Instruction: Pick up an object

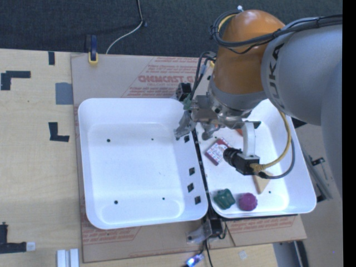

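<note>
**Arm over the right bin, nothing lifted yet**

The arm (261, 54) reached in from the right and hung low over the far left part of the right bin (300, 204), close to the ridge where the two bins met. The gripper (194, 124) sat beneath the orange band, its tips near that ridge, but the wrist hid too much to tell whether it was released or clenched, and nothing could be seen in it.

The candidate things all lay in the right bin. A red-and-white packet (216, 151) lay just right of the gripper, partly under the wrist hardware. A green block (223, 198) and a purple ball (247, 201) sat side by side at the near edge, well apart from the gripper. A thin wooden stick (259, 183) lay just beyond the ball. The left bin (89, 149) held no loose things.

By my reading the pick was not done: every item rested on the bin floor. The packet looked like the nearest target; closing on something and lifting it remained.
</note>
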Controlling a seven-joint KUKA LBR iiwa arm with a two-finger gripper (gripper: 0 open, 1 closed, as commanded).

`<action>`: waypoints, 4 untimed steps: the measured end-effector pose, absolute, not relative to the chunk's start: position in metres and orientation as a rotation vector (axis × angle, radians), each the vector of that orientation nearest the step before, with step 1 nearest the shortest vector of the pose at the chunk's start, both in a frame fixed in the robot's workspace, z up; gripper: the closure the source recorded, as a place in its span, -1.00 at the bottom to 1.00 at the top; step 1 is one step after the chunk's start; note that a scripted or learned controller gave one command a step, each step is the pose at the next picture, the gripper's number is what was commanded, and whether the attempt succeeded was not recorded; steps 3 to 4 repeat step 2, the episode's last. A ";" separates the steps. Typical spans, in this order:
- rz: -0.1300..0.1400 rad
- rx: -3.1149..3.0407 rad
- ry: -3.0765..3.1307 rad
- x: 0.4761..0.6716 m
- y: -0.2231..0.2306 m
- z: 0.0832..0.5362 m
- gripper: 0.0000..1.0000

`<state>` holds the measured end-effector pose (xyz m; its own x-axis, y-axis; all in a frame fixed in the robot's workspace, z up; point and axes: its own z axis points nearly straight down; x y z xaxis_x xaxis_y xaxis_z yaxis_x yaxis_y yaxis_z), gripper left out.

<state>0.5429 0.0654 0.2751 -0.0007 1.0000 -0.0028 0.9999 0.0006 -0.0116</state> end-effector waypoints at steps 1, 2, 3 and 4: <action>-0.003 -2.237 -2.216 0.531 -0.037 0.358 1.00; 0.007 -2.218 -2.219 0.486 -0.013 0.324 1.00; 0.007 -2.218 -2.219 0.486 -0.013 0.324 1.00; 0.007 -2.218 -2.219 0.486 -0.013 0.324 1.00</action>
